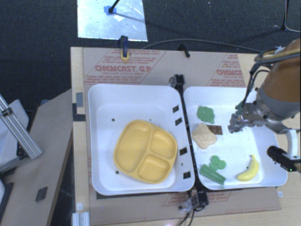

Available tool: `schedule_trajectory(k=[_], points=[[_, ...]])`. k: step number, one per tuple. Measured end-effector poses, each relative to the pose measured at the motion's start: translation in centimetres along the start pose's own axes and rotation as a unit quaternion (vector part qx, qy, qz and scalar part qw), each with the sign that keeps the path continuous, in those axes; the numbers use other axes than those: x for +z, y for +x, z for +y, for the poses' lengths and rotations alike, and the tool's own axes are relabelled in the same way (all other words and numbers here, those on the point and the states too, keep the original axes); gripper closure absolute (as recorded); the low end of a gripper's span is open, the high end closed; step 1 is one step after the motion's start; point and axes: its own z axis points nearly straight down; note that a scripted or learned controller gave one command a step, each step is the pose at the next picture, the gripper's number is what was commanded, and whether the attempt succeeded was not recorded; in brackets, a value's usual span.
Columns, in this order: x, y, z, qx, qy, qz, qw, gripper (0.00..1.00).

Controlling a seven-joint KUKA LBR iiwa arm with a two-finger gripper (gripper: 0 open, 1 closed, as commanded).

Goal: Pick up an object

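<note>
The gripper hovers over the right bin, its grip state impossible to tell, with the banana lying well below it.

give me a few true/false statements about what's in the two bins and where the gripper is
1. The yellow divided plate lies in the left bin. True.
2. The banana sits on the yellow divided plate. False: it lies in the right bin, near its front right corner.
3. The gripper is over the right bin. True.
4. The gripper holds the banana. False: the banana lies on the bin floor, apart from the gripper.
5. The tan sandwich-like piece lies in the right bin, close to the divider between the bins. True.
6. The green leafy piece lies in front of the banana. False: it lies farther back, behind the tan sandwich-like piece.
</note>
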Motion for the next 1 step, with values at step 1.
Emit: schedule_trajectory(k=[1], points=[[0.26, 4.49, 2.34, 0.000, 0.000, 0.000, 1.0000, 1.00]])
